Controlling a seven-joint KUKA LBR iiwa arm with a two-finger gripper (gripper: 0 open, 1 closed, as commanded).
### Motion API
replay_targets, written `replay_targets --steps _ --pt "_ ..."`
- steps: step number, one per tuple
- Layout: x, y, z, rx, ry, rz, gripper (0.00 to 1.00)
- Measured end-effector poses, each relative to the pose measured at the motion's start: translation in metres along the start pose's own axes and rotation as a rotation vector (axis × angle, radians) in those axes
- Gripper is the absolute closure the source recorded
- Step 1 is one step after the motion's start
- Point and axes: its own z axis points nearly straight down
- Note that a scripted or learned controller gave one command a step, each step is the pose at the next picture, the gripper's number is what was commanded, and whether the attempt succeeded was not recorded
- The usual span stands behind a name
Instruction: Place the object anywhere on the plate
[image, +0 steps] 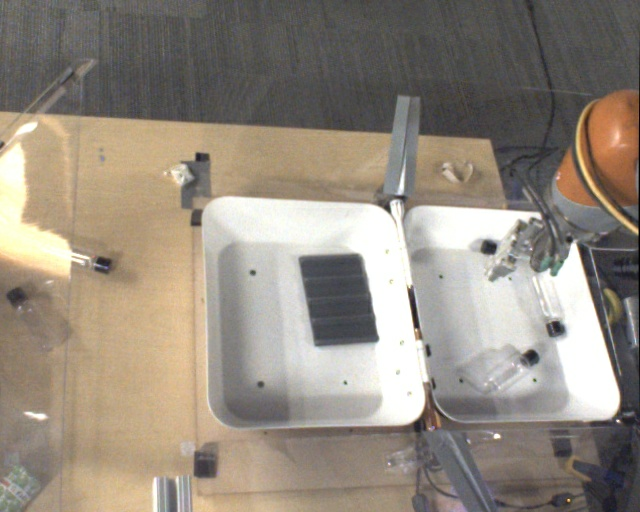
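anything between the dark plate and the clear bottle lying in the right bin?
Camera view: the bins' adjoining white rims lie between the dark plate and the clear bottle; otherwise bare bin floor.

Pale wooden bench (120, 400) against dark grey carpet floor (250, 50)

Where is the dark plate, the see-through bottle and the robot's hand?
dark plate (339, 299), camera view, its middle.
see-through bottle (496, 368), camera view, its clear body.
hand (532, 246), camera view, by its fingertips.

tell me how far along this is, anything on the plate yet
Nothing looks placed: the dark ribbed plate in the left bin carries nothing. The gripper hovers over the right bin, near clear bottles. Grasping and carrying over remain.
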Motion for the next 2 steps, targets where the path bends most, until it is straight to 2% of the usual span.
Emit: replay_targets --steps 1,2 --pt "-0.002 0.076 -0.024 0.0 0.0 0.268 1.0" --pt "0.029 0.158 -0.084 -0.002 0.0 0.301 1.0"
